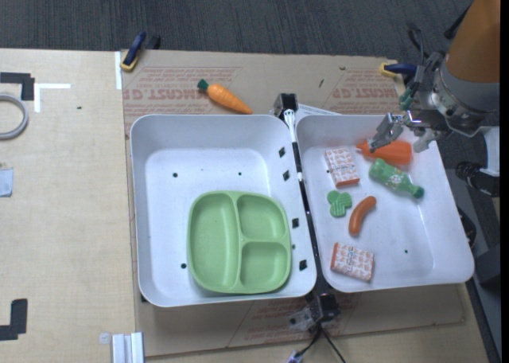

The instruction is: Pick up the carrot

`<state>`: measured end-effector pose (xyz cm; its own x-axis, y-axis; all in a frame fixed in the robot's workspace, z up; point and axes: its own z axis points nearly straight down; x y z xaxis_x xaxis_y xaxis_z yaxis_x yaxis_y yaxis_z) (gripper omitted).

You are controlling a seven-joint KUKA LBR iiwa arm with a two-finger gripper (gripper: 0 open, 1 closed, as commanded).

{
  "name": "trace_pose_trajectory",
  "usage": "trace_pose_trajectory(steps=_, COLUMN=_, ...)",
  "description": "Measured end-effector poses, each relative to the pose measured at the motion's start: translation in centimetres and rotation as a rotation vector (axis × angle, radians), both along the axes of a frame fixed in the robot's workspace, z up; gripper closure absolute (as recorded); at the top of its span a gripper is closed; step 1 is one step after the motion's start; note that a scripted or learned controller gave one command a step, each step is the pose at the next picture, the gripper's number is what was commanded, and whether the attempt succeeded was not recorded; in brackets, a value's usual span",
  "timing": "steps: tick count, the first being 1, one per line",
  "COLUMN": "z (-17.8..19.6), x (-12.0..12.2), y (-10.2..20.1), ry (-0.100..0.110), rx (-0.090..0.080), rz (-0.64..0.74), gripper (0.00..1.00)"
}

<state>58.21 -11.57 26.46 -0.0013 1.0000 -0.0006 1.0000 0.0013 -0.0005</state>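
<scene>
A carrot [225, 96] with a green top lies on the cardboard behind the left bin, outside both bins. A second orange, carrot-like piece [390, 152] lies at the back of the right bin [445, 266], its pointed end to the left. My gripper [404, 135] hangs right over this orange piece at the bin's back edge. It is open, one finger [387, 129] at the left and the other at the right of the piece's upper side. Nothing is lifted between the fingers.
The right bin also holds a green bottle [395, 179], a sausage [361, 215], a green leafy piece [339, 203] and two red-and-white packets [342, 166] [351, 262]. A green divided plate [238, 242] lies in the left bin [159, 154]. A blue clamp [133, 51] sits at the cardboard's back left corner.
</scene>
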Motion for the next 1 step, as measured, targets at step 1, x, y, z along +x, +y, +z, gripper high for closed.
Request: trace_pose_trajectory(steps=1, z=-7.25, x=-4.08, y=5.59, ry=0.0, rx=0.0, rz=0.056, gripper=0.0)
